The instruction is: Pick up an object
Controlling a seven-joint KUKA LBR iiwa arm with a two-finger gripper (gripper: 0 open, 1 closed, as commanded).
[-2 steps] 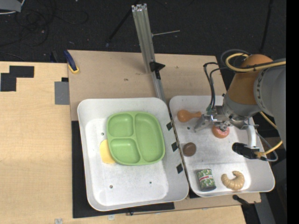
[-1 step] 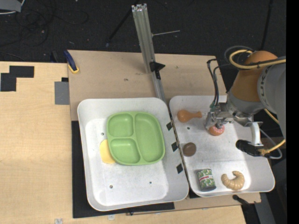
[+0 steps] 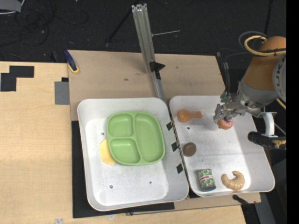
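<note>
Found a small pink round piece in the upper right part of the right bin, at the tip of the gripper, right of the frame's centre. Could not tell whether that gripper was spread, pressed together or pinching the pink piece: too dark and small there to judge, nor whether the piece rested on the bin floor. Traced the gripper back to the grey arm, with its orange band, entering from the upper right of the frame. Saw, left of the pink piece and apart from it, an orange pear-shaped toy near the bin's upper left corner. Saw below that a brown round disc by the bin's left wall. Saw along the bin's lower edge a green can lying on its side, with a tan croissant just to its right, the two close but not touching. Saw in the left bin a green divided plate in the upper middle, with a yellow piece tucked partly under its lower left rim. Noted both bins side by side on the brown bench, and a slanted metal post rising behind them toward the top of the frame.
</note>
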